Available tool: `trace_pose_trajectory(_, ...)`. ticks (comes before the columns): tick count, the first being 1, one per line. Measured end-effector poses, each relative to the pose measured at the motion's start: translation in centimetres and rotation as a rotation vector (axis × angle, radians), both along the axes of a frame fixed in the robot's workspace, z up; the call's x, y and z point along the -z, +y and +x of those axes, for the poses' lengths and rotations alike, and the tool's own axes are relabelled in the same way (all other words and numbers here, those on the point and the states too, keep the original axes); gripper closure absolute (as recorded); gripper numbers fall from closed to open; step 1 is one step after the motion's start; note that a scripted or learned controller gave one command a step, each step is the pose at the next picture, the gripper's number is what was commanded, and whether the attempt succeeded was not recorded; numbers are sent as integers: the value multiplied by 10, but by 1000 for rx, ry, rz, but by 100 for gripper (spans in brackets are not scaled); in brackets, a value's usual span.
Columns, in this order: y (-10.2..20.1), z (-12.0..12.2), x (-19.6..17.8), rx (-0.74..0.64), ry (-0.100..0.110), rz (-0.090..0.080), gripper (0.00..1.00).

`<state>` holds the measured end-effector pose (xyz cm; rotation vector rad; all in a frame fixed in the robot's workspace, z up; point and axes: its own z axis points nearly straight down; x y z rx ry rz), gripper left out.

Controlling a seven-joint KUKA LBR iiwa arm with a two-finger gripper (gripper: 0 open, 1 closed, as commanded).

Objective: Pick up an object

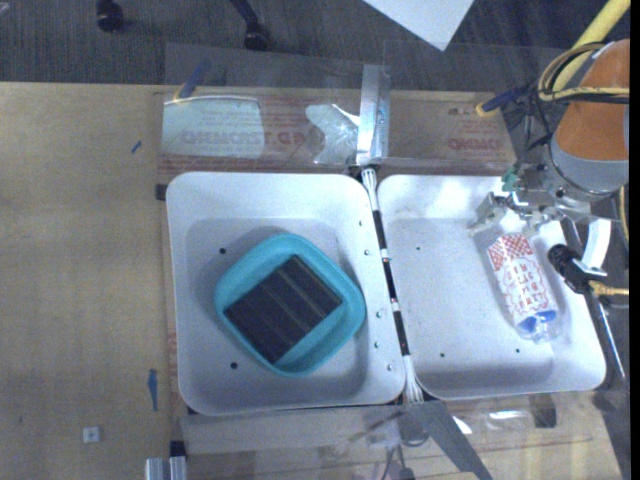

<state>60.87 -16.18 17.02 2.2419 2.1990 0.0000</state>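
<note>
On a wooden bench (70, 268) hold two white bins, the bottle (522, 286) lying in the right bin (450, 368) below the gripper (508, 208), whose finger state I cannot tell, so it should descend centred across the bottle's width.

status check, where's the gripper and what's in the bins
Gripper over right bin's far right corner, above the top end of a plastic bottle. Bottle lying flat, not gripped. Teal container in left bin. Nothing blocking.
</note>
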Motion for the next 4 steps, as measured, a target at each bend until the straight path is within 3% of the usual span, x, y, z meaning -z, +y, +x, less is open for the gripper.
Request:
trace_pose_trajectory(1,-23,-11,48,-102,-2,-1,0)
trace_pose_trajectory(2,-20,-53,80,-209,-13,-2,0)
trace_pose_trajectory(3,-20,-52,69,-207,-17,-3,100)
trace_pose_trajectory(4,27,-60,-13,-269,0,0,100)
